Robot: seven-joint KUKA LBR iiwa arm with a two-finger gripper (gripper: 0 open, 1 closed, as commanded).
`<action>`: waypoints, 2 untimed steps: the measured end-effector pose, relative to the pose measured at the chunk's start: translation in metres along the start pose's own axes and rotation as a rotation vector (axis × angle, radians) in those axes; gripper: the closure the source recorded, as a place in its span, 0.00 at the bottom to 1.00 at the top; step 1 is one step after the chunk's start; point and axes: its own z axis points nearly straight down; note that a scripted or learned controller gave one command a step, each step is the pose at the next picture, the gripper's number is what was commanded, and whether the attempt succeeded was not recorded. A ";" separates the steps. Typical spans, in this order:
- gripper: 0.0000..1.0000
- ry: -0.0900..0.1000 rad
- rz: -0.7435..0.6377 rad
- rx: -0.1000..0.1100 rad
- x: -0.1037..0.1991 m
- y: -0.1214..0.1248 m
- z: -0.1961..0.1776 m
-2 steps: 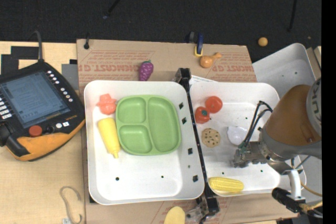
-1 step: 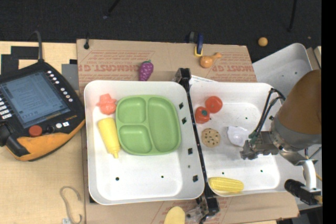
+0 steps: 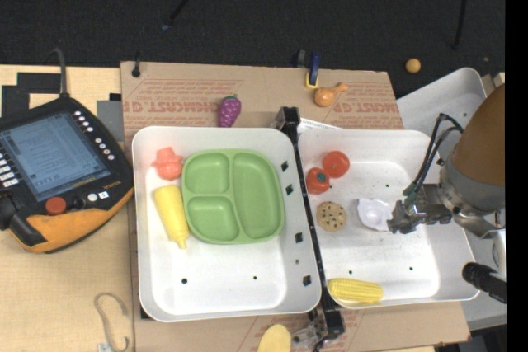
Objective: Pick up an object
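Observation:
My gripper (image 3: pixel 403 220) hangs low over the right bin (image 3: pixel 412 276), at its right side, just right of a small white object (image 3: pixel 373 213). Further left in the same bin lie a round brown cookie (image 3: pixel 332 216), a red tomato (image 3: pixel 336 163) and a smaller red piece with a green top (image 3: pixel 318 180). A yellow corn cob (image 3: pixel 355 290) rests on the bin's front rim. The gripper's dark fingers blend together, so their state is unclear.
The left bin (image 3: pixel 214 284) holds a green divided plate (image 3: pixel 232 197), a yellow bottle (image 3: pixel 172 213) and a pink toy (image 3: pixel 167 164). A purple grape bunch (image 3: pixel 229 110) and an orange pear-like toy (image 3: pixel 329 94) lie on the cardboard behind. A teach pendant (image 3: pixel 58 169) sits at left.

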 end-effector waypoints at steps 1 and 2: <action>1.00 0.001 0.001 0.005 -0.001 0.000 -0.010; 1.00 0.002 -0.003 0.004 0.031 0.041 -0.009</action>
